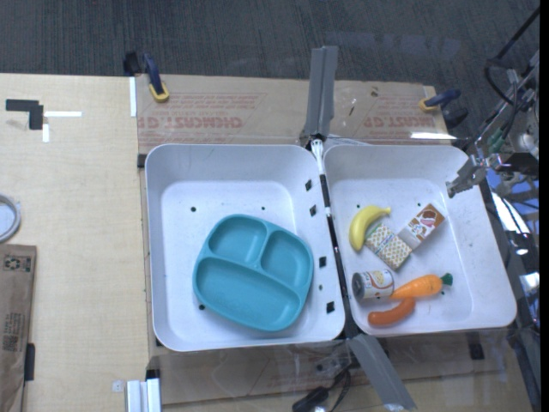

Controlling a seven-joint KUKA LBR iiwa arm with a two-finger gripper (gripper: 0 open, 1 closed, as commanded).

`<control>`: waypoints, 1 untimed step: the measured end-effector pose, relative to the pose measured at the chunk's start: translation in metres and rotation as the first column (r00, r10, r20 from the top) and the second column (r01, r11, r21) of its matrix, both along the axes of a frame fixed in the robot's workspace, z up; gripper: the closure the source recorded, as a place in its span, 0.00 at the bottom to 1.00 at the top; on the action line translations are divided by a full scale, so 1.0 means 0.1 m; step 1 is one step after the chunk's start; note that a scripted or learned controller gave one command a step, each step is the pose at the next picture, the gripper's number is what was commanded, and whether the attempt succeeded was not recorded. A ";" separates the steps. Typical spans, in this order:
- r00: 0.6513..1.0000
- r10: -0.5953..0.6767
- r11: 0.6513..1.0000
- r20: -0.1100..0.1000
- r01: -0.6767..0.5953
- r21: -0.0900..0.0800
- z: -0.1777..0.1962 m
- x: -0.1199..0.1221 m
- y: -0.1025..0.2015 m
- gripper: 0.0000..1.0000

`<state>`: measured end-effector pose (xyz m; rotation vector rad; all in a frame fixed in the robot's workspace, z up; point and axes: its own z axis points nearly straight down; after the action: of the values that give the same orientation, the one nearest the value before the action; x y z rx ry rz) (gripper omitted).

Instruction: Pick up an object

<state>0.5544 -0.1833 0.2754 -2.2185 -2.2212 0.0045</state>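
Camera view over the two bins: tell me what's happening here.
A robot arm set to pick up an object is parked at the right edge, its gripper above the right bin's far right rim and holding nothing. The right bin contains a banana, two small cartons, a can and a toy carrot, all untouched. The left bin holds a teal divided plate. No pick has begun.
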 end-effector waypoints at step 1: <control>1.000 0.002 1.000 -0.002 -0.002 -0.001 0.07 0.01 -0.01 1.00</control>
<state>0.5550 -0.1839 0.2828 -2.2160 -2.2224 0.0077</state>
